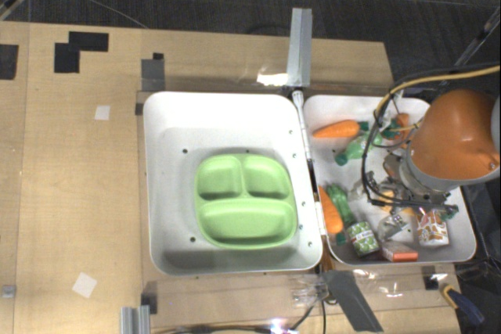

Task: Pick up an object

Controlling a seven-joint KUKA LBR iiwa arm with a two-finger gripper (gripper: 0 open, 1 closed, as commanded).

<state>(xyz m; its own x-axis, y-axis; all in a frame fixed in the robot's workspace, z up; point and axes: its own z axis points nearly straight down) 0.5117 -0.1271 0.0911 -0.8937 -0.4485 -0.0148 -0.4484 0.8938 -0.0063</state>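
1. Over on the right, the arm's orange band (456, 135) hangs above the right bin (468, 245), covering much of that bin's right half.
2. Below the band, the gripper (409, 209) sits low among cables and clutter; I cannot tell from this angle whether it is spread or closed, or whether it has hold of anything.
3. Loose items lie in that bin: a carrot (337, 130) near the top left, a green piece (350, 152) just below it, and a second carrot (331, 213) with a green vegetable (340, 201) along the left wall.
4. Near the front edge sit a green-patterned packet (362, 238), a small red block (400, 254) and a white-and-red packet (433, 230).
5. Next door, the left bin (164, 192) holds a green divided tray (246, 200), lying flat at its middle.
6. Both bins rest side by side on the wooden counter (70, 192).
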